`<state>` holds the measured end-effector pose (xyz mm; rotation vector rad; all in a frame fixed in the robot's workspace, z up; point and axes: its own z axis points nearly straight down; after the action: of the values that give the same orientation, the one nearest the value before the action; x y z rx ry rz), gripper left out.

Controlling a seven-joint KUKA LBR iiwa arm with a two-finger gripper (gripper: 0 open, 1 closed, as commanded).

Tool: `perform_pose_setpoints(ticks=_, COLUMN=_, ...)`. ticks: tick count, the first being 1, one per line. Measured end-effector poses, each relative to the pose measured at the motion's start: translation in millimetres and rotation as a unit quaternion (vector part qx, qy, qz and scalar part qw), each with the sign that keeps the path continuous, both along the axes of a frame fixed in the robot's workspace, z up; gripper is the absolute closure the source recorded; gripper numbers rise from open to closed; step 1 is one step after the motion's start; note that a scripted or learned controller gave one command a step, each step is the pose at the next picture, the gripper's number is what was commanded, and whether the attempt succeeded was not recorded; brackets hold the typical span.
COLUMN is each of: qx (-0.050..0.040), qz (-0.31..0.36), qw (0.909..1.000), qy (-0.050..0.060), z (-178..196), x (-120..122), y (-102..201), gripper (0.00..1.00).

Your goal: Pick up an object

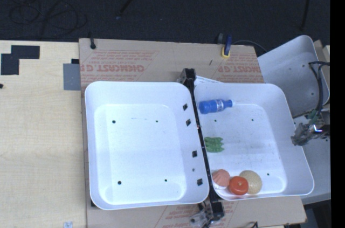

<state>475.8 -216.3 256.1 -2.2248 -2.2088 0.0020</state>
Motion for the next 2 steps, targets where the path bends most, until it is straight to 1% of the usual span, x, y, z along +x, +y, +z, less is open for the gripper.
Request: perform_pose_setpoints(ticks=2, qx=0.0009, qz=0.001, qw=1.0, qy=0.001, z=18.5, x=0.2, y=-0.7, gripper=1.0)
